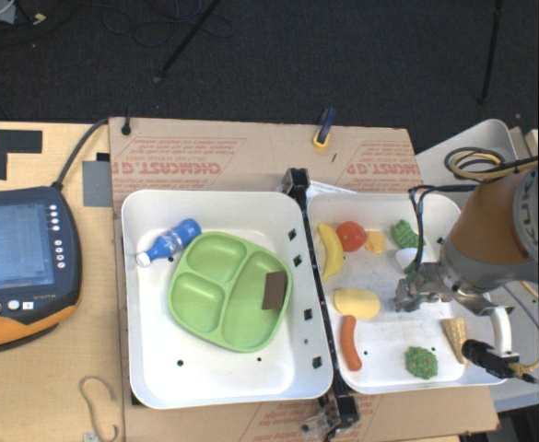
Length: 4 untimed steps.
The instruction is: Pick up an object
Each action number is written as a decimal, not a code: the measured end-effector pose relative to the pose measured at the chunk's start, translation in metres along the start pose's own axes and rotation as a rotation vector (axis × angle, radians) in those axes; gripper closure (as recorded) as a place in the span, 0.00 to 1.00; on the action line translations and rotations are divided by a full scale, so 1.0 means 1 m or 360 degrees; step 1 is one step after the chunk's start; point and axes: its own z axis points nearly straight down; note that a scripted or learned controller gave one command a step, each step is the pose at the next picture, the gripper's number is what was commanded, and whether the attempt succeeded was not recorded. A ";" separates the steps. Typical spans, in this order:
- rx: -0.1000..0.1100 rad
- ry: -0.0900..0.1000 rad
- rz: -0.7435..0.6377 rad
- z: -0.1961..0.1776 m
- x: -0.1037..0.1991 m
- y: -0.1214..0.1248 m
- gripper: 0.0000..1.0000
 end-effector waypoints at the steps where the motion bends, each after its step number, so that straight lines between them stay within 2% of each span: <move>1: -0.0008 -0.0003 -0.0002 -0.042 0.000 -0.002 1.00; 2: -0.0010 -0.0004 -0.0006 -0.103 -0.002 -0.008 1.00; 3: -0.0008 -0.0003 -0.0006 -0.131 -0.003 -0.008 1.00; 4: -0.0002 0.0002 -0.0014 -0.138 0.053 -0.005 1.00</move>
